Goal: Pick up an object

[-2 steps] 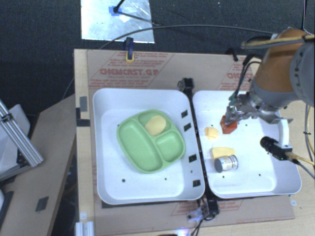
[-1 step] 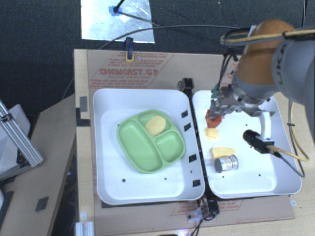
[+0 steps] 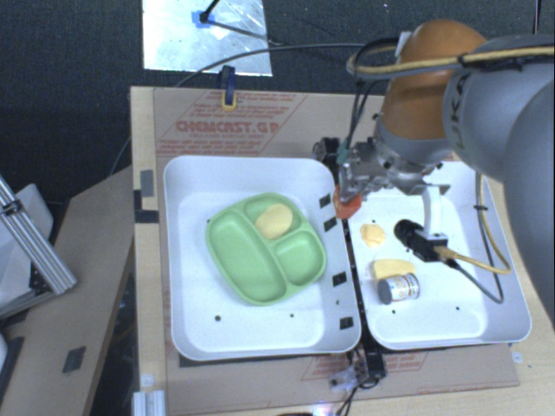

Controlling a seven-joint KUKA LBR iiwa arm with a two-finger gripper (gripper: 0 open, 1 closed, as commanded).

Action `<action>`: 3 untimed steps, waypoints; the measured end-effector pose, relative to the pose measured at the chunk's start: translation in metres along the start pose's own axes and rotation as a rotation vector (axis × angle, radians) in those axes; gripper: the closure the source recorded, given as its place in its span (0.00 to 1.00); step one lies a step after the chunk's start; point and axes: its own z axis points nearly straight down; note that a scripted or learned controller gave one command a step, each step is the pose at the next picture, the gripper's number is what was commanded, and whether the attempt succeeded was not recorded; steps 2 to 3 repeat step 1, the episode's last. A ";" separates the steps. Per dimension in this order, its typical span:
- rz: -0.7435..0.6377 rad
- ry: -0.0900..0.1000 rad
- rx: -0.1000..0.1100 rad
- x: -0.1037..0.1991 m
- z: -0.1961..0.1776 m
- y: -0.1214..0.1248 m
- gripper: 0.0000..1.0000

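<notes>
My gripper (image 3: 348,194) hangs over the rim between the two bins, at the right bin's left edge. A small orange-red object (image 3: 348,206) sits between its fingertips, and the gripper is shut on it. In the right bin (image 3: 486,319) lie a small pale yellow piece (image 3: 373,233) and a short can with a yellow label (image 3: 395,281), both below and right of the gripper. In the left bin (image 3: 191,319) a green divided plate (image 3: 247,263) holds a yellow lump (image 3: 275,221) in its upper compartment.
The arm's grey body and orange band (image 3: 434,68) cover the right bin's far half. A yellow cable (image 3: 481,267) loops across that bin's right side. Brown cardboard (image 3: 225,124) lies behind the bins.
</notes>
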 end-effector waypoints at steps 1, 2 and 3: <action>0.001 -0.001 0.001 0.052 0.012 0.017 1.00; 0.001 -0.001 0.001 0.052 0.012 0.017 1.00; 0.001 -0.001 0.001 0.052 0.012 0.017 1.00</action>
